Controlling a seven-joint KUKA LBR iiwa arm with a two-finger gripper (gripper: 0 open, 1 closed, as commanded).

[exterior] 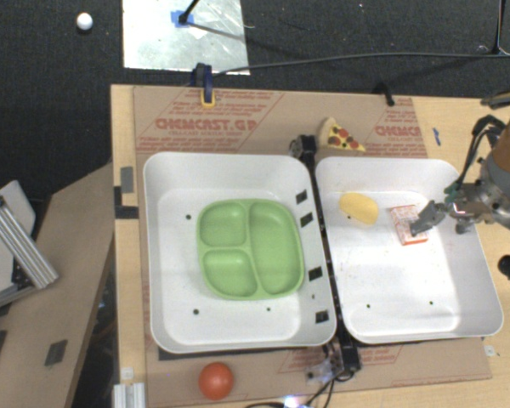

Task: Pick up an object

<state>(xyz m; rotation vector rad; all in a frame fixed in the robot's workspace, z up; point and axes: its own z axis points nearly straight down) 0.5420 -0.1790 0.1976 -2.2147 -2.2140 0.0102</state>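
In the right bin [459, 313] a yellow lemon-shaped object [359, 207] lies near the back left. Just to its right is a small red and white packet [405, 224]. My gripper [438, 218] reaches in from the right and hovers at the packet's right edge, low over the bin floor. I see nothing held in it. In the left bin [166, 228] rests a green divided plate [250, 248].
A toy pizza slice [342, 136] lies on the cardboard behind the bins. An orange-red ball [216, 380] sits in front of the left bin. A blue and yellow clamp [204, 84] holds the board's back edge. Black clips line the seam between the bins.
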